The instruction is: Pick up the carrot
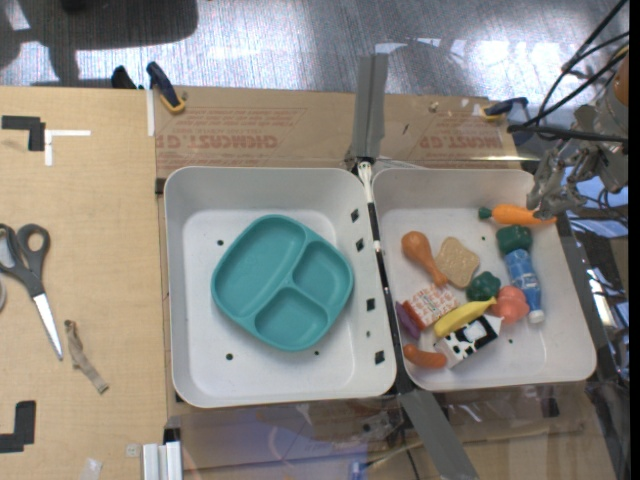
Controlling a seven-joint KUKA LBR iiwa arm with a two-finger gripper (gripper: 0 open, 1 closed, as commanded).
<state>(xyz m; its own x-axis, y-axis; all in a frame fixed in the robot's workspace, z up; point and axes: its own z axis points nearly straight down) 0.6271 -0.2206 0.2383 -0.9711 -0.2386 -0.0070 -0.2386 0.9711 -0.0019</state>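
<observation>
Lying close to the far right corner of the right bin [582, 363], the carrot [517, 214] has its long axis almost parallel to the far wall of that bin, with the green end toward the middle and the orange tip toward the right wall. The gripper [549, 196] is directly at the carrot's right end, a little to the far side of it, so the carrot extends away from the gripper to the left of the camera view. Whether the gripper is closed or released I cannot tell, because cables and metal parts cover it, and no grasp on the carrot is visible. Just on the near side of the carrot is a dark green toy [514, 238], nearly touching it. In my judgement, the gripper must close across the carrot's short width, not along its length.
</observation>
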